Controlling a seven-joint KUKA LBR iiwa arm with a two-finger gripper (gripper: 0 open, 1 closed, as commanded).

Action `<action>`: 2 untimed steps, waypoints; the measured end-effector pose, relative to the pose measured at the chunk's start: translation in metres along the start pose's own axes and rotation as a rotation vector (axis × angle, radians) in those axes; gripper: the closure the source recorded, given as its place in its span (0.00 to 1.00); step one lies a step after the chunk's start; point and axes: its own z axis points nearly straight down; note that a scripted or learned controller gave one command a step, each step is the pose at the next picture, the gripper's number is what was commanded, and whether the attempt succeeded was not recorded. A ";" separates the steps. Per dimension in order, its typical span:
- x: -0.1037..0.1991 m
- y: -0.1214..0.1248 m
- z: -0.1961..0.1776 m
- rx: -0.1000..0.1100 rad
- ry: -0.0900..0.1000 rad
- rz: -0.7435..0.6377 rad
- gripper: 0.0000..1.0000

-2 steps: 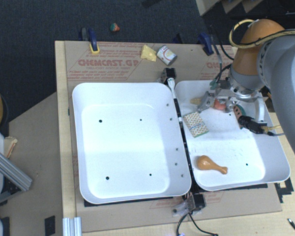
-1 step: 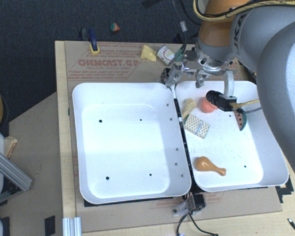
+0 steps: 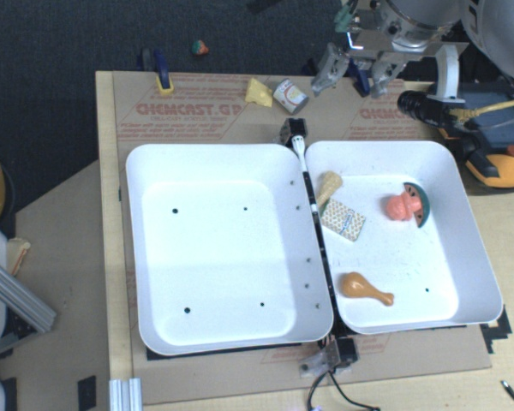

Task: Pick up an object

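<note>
My gripper hangs high above the bench, beyond the far edge of the right bin, its two fingers spread apart with nothing between them. In the right bin lie a tan chicken drumstick near the front, a small patterned white packet toward the left wall, a pale beige piece just behind it, and a pink lump resting against a green-rimmed watermelon slice at the right.
The left bin sits beside the right one, with a black divider strip between them. Behind the bins on the cardboard lie a yellow piece and a small white-grey box. A blue and yellow clamp grips the far edge.
</note>
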 end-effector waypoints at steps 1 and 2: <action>0.056 -0.007 0.138 0.032 0.000 -0.001 0.00; 0.148 -0.030 0.275 0.029 0.001 -0.004 0.00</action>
